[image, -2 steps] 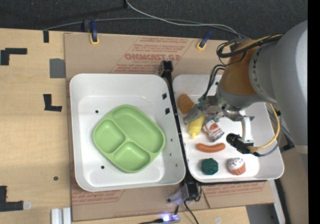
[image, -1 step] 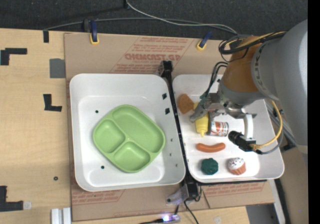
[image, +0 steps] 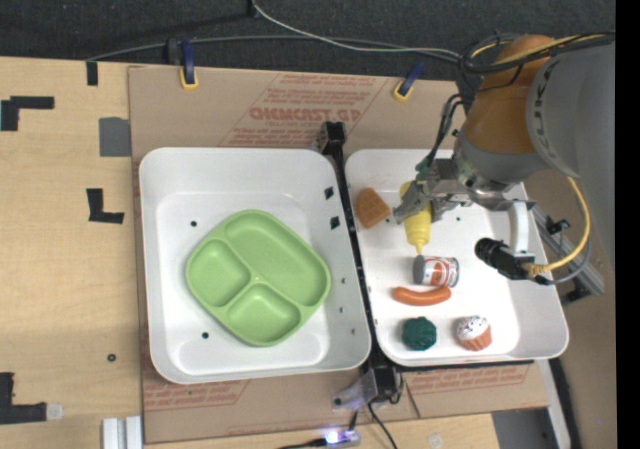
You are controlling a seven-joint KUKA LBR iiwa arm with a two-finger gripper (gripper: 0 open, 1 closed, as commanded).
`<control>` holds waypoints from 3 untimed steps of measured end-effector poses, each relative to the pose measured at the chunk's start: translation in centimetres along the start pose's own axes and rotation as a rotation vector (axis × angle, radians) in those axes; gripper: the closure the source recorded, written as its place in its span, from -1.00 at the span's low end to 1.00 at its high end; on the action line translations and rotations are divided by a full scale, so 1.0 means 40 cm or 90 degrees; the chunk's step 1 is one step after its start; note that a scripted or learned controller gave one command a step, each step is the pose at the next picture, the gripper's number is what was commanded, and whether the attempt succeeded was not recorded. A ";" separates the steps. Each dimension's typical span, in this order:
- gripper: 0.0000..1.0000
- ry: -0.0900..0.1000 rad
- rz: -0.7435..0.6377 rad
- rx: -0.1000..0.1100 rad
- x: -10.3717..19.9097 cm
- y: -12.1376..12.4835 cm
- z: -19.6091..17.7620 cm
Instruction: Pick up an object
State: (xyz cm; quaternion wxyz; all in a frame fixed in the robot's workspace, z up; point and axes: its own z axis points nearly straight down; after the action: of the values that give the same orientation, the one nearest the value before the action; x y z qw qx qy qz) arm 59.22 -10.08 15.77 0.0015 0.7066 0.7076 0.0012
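- Camera view: end effector (image: 425, 199) sits low in the right bin (image: 535, 332), right over the yellow mustard bottle (image: 418, 228); cannot tell whether it is released, clenched or grasping.
- Mustard bottle lies near the bin's upper middle, nozzle pointing down-frame. Judged light, hard smooth plastic, likely slippery; best taken across the narrow body, not the tapered nozzle.
- Just left of it: tan bread slice (image: 373, 207), looks matte and probably soft, near the divider.
- Below: small can (image: 436, 271) on its side, rigid cylinder, would roll; red sausage (image: 421, 295), thin and curved, hard to pinch.
- Bottom row: green broccoli (image: 419, 334), lumpy; cupcake (image: 472, 333), white top, orange base.
- Left bin (image: 160, 177) holds a green divided plate (image: 258, 277), glossy, three compartments, shallow; poor pinch target.
- Both bins rest on cardboard on the table (image: 60, 267).
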 end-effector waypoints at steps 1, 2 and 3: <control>1.00 0.000 0.000 0.000 0.001 0.002 -0.132; 1.00 0.001 -0.003 0.004 0.137 -0.020 -0.156; 1.00 0.001 -0.002 0.005 0.264 -0.065 -0.130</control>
State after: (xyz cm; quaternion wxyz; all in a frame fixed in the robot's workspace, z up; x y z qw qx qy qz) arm 56.56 0.48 20.96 -0.0018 0.7053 0.7089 -0.0014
